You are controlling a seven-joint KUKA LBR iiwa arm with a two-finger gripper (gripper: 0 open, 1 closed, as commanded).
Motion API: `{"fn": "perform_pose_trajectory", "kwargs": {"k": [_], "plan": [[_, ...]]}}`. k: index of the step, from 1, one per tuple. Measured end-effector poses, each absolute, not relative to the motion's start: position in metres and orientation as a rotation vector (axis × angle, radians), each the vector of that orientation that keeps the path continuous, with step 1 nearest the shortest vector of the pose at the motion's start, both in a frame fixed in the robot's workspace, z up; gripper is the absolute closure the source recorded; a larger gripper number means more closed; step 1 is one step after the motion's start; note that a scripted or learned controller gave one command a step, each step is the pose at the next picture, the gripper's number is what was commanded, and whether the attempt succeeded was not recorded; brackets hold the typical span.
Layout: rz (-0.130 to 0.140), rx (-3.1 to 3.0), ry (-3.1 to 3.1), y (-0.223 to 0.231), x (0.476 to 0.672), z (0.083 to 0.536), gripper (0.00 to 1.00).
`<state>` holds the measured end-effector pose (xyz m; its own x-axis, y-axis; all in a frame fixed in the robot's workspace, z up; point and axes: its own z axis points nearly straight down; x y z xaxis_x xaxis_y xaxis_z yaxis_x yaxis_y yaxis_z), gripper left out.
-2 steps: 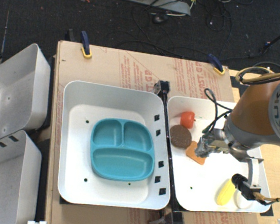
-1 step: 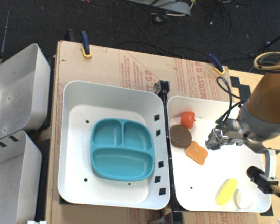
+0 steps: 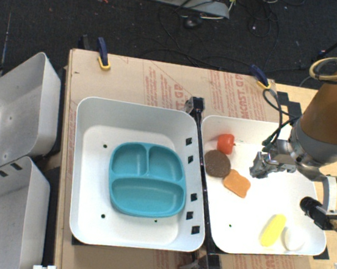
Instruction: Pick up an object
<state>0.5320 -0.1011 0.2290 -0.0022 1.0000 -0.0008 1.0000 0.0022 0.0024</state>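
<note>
Here the pincer [image 3: 261,167] hangs over the right bin [image 3: 246,245]; whether it is spread or pressed together cannot be told. Just left of it lie an orange wedge [image 3: 236,184], a brown disc [image 3: 217,163] and a red piece [image 3: 226,143], all untouched.

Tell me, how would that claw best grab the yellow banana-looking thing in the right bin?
Probably from straight above, pinching across the narrow middle of the yellow piece. It lies flat and elongated, tilted slightly, so its long sides give the claw two faces to close on. The white object sits close to its lower right end, so gripping nearer the middle or upper end looks safer.
</note>
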Motion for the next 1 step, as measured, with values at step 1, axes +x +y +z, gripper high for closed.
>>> {"fn": "perform_pose_trajectory", "kwargs": {"k": [1], "plan": [[0.001, 2.214, 2.232, -0.0453, 0.5327, 0.2192, 1.0]]}}
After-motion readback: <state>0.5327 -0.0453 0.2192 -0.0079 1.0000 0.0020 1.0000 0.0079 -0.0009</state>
